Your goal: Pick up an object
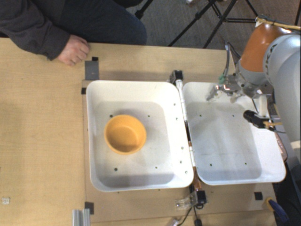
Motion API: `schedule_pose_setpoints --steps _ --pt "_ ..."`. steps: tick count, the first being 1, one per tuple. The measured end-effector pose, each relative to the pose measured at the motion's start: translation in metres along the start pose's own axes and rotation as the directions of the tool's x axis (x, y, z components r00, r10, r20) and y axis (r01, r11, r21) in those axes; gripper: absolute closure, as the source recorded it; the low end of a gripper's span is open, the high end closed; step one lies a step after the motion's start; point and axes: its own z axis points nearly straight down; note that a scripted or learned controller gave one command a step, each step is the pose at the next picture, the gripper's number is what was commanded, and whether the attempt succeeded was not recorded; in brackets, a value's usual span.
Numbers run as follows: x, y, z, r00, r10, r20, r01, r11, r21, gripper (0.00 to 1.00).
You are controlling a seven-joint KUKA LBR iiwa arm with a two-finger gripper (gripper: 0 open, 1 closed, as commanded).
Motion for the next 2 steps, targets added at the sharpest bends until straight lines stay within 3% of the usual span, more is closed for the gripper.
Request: schedule_pose_setpoints --steps 1,2 --pt "-0.052 -0.035 -0.104 0.997 0.071 0.0 -0.071 0.997 0.0 0.0" --pt "-0.062 -0.003 -0.05 0.987 -0.163 0.001 0.163 0.987 0.0 0.0"
